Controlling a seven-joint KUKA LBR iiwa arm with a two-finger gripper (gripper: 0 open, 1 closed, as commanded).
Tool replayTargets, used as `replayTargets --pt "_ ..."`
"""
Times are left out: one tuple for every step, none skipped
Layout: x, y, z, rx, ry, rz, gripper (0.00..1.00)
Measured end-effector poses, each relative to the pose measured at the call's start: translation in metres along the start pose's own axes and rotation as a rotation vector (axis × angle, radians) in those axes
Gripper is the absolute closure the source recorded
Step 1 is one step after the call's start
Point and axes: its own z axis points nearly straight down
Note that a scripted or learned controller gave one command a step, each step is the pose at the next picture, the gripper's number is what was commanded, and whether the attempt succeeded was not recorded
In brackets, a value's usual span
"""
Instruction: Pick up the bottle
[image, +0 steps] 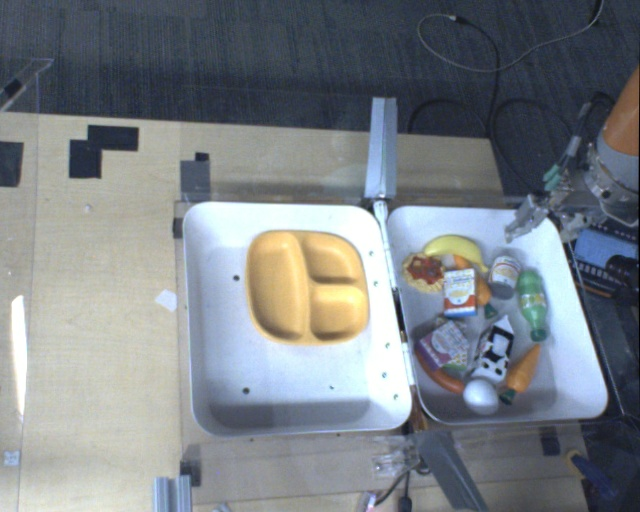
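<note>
The bottle (531, 302) is green with a pale label. It lies along the right side of the right bin (592, 385), next to a small grey can (504, 273). My gripper (531, 215) hangs over the bin's far right corner, up and slightly right of the bottle and apart from it. Its fingers look open, with nothing between them.
The right bin also holds a banana (452, 245), a juice box (459, 292), a cow-patterned carton (493, 346), a carrot (522, 369), a white ball (481, 394) and other toy food. The left bin (215, 390) holds a yellow divided tray (305, 285). A metal rail (381, 150) stands between the bins.
</note>
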Motion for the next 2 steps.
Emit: replayTargets --pt "-0.03 -0.013 0.14 0.0 0.0 0.044 0.0" --pt "-0.019 -0.051 0.159 -0.007 0.002 0.236 0.0"
